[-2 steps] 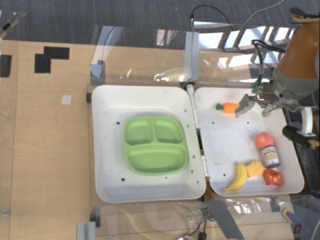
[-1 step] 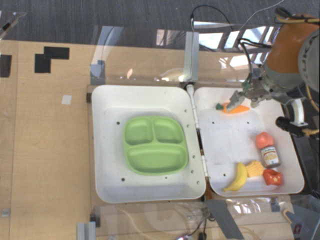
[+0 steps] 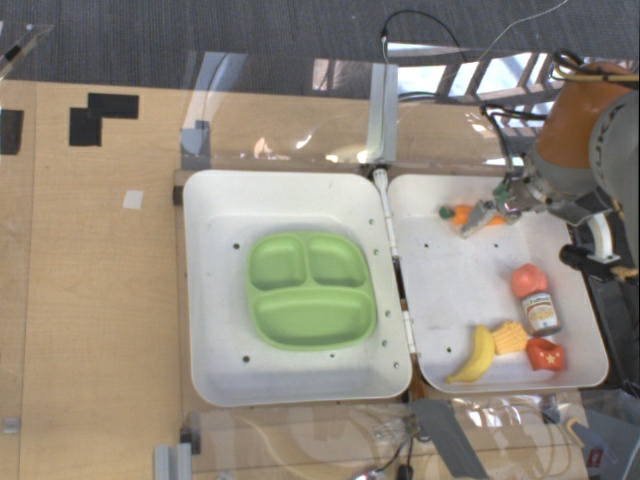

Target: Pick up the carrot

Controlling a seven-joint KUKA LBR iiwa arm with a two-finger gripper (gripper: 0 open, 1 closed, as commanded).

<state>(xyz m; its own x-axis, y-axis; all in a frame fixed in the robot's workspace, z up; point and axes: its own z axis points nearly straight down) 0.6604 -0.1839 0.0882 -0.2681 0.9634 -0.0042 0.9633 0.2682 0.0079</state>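
Note:
The carrot (image 3: 464, 215), orange with a small green top at its left end, lies near the back of the right bin (image 3: 440, 298). My gripper (image 3: 492, 211) reaches in from the right and sits low, directly over the carrot's right half, covering part of it. Orange shows on both sides of the gripper tip. The grey arm with its orange band (image 3: 585, 118) rises at the far right.
A red-pink item (image 3: 528, 278), a small jar (image 3: 541, 313), a banana (image 3: 475, 356), a yellow corn piece (image 3: 510, 340) and a red fruit (image 3: 545, 354) lie at the right bin's front right. The left bin (image 3: 215, 268) holds a green divided plate (image 3: 310, 290).

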